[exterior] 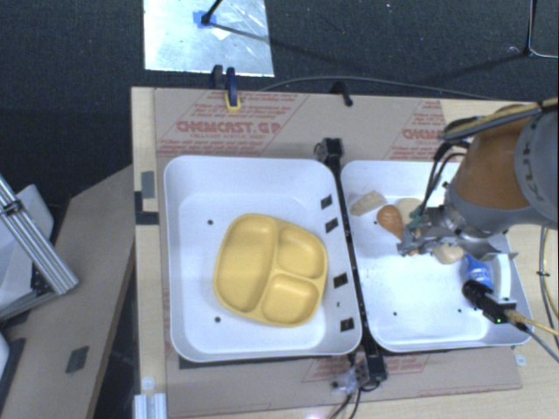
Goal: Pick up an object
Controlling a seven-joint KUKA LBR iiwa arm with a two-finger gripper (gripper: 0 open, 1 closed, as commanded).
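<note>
Here, in right bin point(384, 321), we count four loose objects: beige bread-like piece point(368, 202) by divider, orange rounded piece point(390, 219) beside it, pale piece point(449, 253) touching gripper, blue item point(477, 273) near right wall. Gripper point(417, 238) low among them, between orange and pale pieces; whether it grasps anything, we cannot tell. Grey arm point(498, 177) with orange band reaches over bin. Left bin point(188, 190) holds one yellow three-compartment tray point(271, 269). Two bins on cardboard sheet point(244, 125).

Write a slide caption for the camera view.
KUKA arm's gripper low in the right bin among small objects; yellow divided plate in the left bin.
</note>
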